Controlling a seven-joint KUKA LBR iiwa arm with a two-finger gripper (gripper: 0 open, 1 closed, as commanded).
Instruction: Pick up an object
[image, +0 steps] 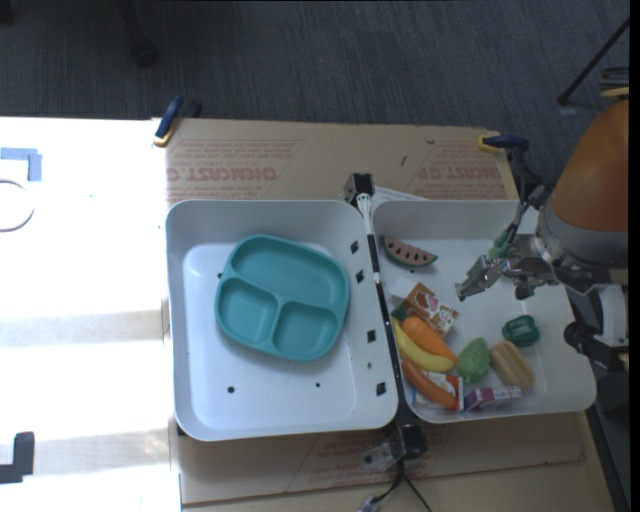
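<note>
Objects (toy food) (440, 360) lie unpicked in the right bin (560, 400); the gripper (495, 275) hovers, jaws apart, empty.

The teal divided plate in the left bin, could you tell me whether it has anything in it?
Empty. The teal divided plate lies flat in the left bin, and all three of its compartments show bare teal; the toy food sits in the right bin.
</note>
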